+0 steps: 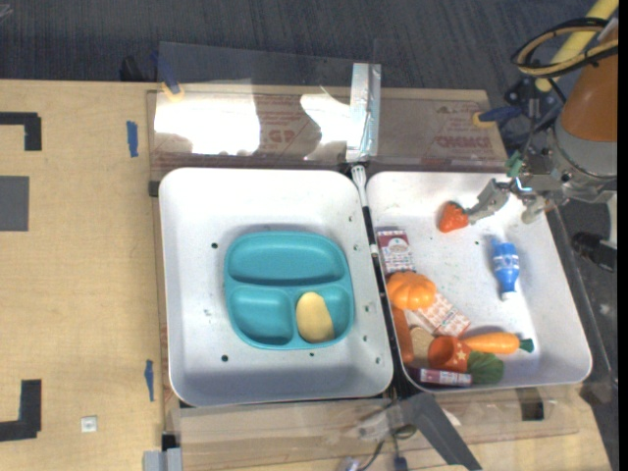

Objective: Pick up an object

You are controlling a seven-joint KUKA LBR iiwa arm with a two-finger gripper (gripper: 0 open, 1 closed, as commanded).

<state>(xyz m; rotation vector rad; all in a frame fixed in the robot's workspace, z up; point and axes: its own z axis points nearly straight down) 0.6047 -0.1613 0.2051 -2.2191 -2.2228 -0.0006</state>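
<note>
My gripper [511, 202] hangs over the far right part of the right bin [561, 307]. It is open, with nothing between its fingers. One finger [485, 202] ends just right of a red-orange strawberry [451, 217] that lies on the bin floor. A blue bottle [504, 267] lies below the gripper. Along the bin's left side are a small red and white box [394, 249] and an orange pumpkin [410, 289]. A carrot [494, 342], a red tomato [443, 350] and a green piece [486, 365] crowd the near corner.
The left bin [186, 292] holds a teal divided tray [280, 263] with a yellow potato [314, 316] in its near right compartment. A metal divider [362, 111] stands behind the bins. Yellow and black cables [549, 47] loop beside the arm at the upper right.
</note>
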